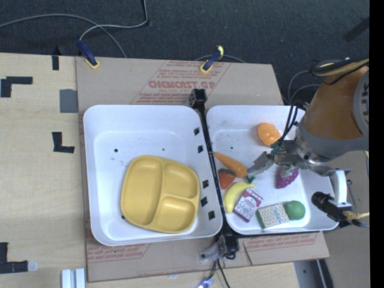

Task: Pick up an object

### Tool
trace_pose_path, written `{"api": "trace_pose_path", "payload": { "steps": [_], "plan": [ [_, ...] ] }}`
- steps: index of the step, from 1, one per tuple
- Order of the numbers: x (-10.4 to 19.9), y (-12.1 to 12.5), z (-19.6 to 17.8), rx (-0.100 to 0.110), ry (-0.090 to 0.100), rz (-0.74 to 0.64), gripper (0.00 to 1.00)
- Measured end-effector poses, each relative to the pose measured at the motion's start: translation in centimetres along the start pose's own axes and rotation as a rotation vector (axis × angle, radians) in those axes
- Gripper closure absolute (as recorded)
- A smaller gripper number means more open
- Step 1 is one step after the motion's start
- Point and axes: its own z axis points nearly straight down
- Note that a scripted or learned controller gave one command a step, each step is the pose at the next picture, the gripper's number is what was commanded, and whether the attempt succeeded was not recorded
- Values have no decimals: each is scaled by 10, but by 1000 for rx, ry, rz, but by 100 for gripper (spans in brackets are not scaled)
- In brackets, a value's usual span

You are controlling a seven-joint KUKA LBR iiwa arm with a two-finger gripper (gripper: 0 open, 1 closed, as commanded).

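Observation:
The right bin [300, 116] holds several toy foods: an orange fruit [267, 132], a carrot [231, 164], a small red piece [226, 177], a banana [235, 194], a red-and-white carton [247, 204], a pale box [273, 215], a green lime [294, 209] and purple grapes [287, 176]. My gripper [268, 155] hangs low over the middle of this bin, between the orange fruit and the carrot's right end. It looks open, with nothing between its fingers. The grapes lie just right of it, partly under the wrist.
A yellow compartment tray [161, 194] lies in the left bin [99, 125]. A black divider [207, 155] runs between the bins. The grey and orange arm [336, 119] covers the right bin's right side. Cables and clamps lie on the cardboard behind.

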Motion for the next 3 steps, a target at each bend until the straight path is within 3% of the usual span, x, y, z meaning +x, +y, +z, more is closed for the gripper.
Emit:
{"api": "trace_pose_path", "payload": {
  "steps": [1, 2, 3],
  "plan": [
    [-8, 74, 37, 1, 1, -1, 0],
    [-115, 98, 118, -7, -5, 1, 0],
    [-66, 168, 119, -7, -1, -2, 0]
  ]
}}
